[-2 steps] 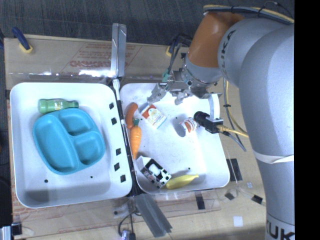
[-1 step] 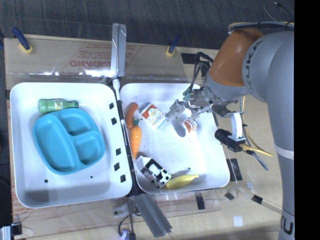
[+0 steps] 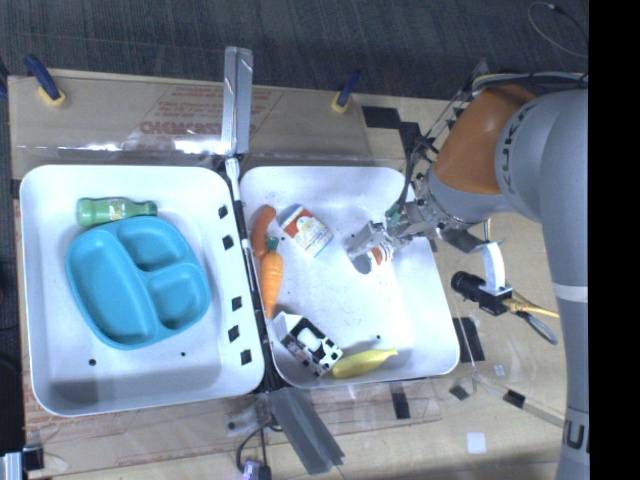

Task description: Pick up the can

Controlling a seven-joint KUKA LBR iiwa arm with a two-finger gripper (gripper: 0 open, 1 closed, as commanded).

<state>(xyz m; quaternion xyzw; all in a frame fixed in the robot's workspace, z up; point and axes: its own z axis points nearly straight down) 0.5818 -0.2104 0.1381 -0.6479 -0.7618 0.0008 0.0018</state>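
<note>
The can (image 3: pixel 366 249) lies tilted on its side in the right bin (image 3: pixel 425 298), toward that bin's right wall, its silver body showing with a red-and-white end turned down and to the right. The gripper (image 3: pixel 392 230) sits right at the can's upper right side, touching or nearly touching it, and whether the jaws are spread or closed around the can cannot be told from this slanted view. The grey arm (image 3: pixel 545 168) with its orange band (image 3: pixel 470 153) reaches in over the bin's right rim, and cables run along the wrist. To the can's left, a small red-and-white carton (image 3: pixel 306 231) lies near it but apart. Further left, two carrots (image 3: pixel 268 260) lie end to end along the divider between the bins. At the bin's near edge a yellow banana (image 3: pixel 362 362) lies beside a black-and-white object (image 3: pixel 312 345), both well apart from the can. In the left bin (image 3: pixel 45 368) a blue sectioned plate (image 3: pixel 138 280) rests with a green bottle (image 3: pixel 115 209) lying on its side just behind it. Both bins stand on the table (image 3: pixel 300 108).
</note>
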